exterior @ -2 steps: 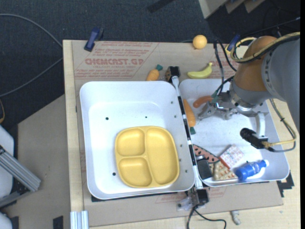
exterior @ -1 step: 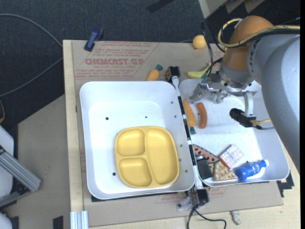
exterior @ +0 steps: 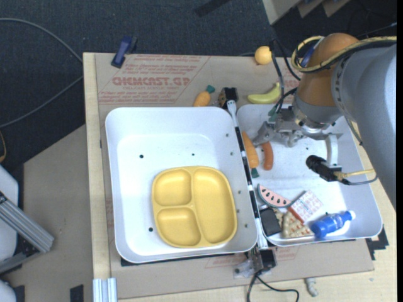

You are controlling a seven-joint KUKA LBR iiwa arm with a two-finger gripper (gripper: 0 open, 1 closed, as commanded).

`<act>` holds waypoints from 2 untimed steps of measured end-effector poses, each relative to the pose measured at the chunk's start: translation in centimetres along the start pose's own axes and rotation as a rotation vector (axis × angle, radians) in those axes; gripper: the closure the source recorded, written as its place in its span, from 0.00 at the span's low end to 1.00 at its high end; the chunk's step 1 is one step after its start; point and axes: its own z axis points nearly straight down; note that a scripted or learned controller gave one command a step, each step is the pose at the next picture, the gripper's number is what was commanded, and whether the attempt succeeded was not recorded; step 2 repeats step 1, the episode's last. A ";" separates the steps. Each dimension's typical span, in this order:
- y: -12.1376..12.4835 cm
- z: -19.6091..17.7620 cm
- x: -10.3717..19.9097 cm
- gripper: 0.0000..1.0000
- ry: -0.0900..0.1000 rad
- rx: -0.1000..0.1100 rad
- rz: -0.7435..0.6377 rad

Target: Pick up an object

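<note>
1. Clutter crowds the near end of the right bin [exterior: 373,214]: a blue bottle [exterior: 330,224], a red-patterned packet [exterior: 306,204], a tan wedge [exterior: 293,226], a black block [exterior: 269,220] and a watermelon slice [exterior: 276,197], all touching or just beside one another.
2. Left of the right bin, the left bin [exterior: 126,143] carries a yellow divided plate [exterior: 194,205], well apart from the arm.
3. Midway along the right bin, by its left wall, lie a red sausage [exterior: 268,155] and an orange carrot-like piece [exterior: 250,151], nearly side by side. I judge the sausage the likeliest thing to pick.
4. The hand [exterior: 283,131] hangs over the right bin's far part, just beyond the sausage. Whether it is spread or pressed together cannot be told from here, and nothing is seen held in it.
5. Risks, as I judge them: the sausage is round and may roll or squirt out of a pinch; the bin's left wall and the carrot-like piece sit close enough to block a clean descent or get nudged.
6. Beyond the right bin's far edge, a banana [exterior: 264,95] and an orange ball [exterior: 263,55] rest on the counter [exterior: 157,80].
</note>
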 end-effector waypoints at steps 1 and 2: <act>0.1 -1.0 0.0 1.00 -0.001 -0.002 -0.001; 0.1 -1.0 0.0 1.00 -0.001 -0.002 -0.001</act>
